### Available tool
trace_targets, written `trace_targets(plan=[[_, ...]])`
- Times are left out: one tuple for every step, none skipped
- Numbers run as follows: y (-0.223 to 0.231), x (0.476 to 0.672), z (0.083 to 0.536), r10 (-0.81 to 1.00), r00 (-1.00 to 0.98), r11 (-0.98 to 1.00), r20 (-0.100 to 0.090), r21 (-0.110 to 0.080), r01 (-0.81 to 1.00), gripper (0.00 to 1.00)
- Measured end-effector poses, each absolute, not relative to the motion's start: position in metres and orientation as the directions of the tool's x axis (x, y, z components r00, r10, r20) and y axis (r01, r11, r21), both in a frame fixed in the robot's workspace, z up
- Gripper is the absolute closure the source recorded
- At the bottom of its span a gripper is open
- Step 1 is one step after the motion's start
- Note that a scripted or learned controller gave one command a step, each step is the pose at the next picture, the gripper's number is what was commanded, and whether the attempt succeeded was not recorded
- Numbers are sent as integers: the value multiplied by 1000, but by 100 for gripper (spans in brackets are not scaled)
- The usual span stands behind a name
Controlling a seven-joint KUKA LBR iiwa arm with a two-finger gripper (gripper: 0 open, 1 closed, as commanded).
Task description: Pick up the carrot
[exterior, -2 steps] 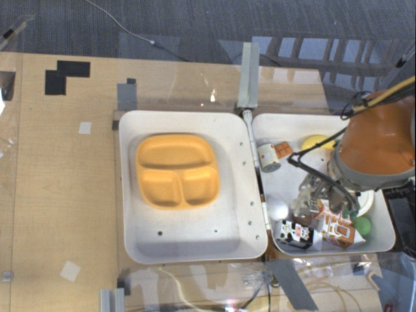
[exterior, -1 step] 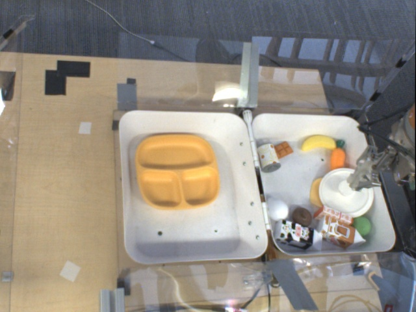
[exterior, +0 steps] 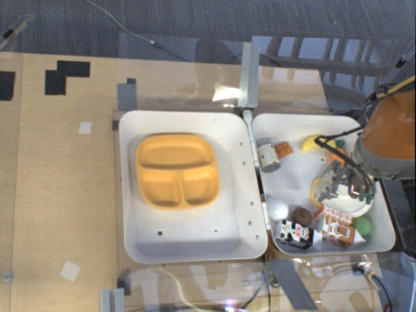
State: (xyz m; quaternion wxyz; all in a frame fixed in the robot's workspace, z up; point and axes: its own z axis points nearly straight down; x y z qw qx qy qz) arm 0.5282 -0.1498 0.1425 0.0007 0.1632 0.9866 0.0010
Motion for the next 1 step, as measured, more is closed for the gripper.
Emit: trace_targets(plan=[[-81,515,236,426,-905,905,-15,7,426,100]])
